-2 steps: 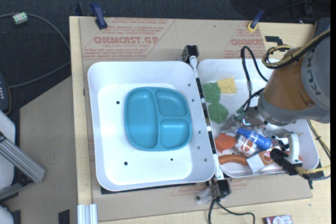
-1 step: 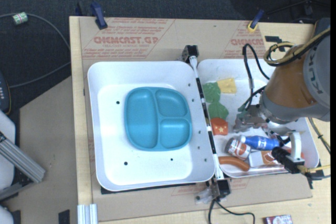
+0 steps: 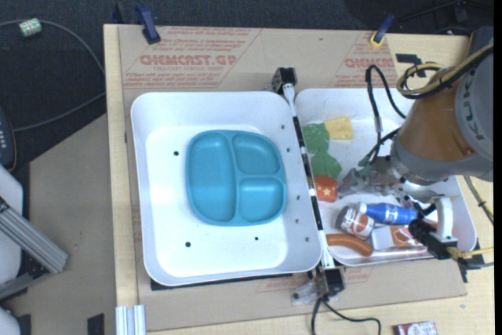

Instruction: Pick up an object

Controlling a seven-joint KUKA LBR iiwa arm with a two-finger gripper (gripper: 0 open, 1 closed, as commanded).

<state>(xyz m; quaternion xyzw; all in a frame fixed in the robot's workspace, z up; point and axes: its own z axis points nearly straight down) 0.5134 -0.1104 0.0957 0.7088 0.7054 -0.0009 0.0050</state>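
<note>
While arm hangs over right bin [image 3: 464,225], gripper [image 3: 375,178] state unclear: cannot tell. Bottle [image 3: 386,213], can [image 3: 357,222], sausage [image 3: 348,244] lie in bin, nothing visibly lifted; pick not yet done.

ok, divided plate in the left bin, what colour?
Light blue divided plate, plain, no pattern; clear in the camera view.

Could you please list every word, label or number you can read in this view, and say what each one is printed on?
"CHEMCAST G.P" in red, on the brown board behind the left bin.
"CHEM...", the same print cut off, on the board behind the right bin.
The can and blue bottle carry labels too blurred to read.
</note>
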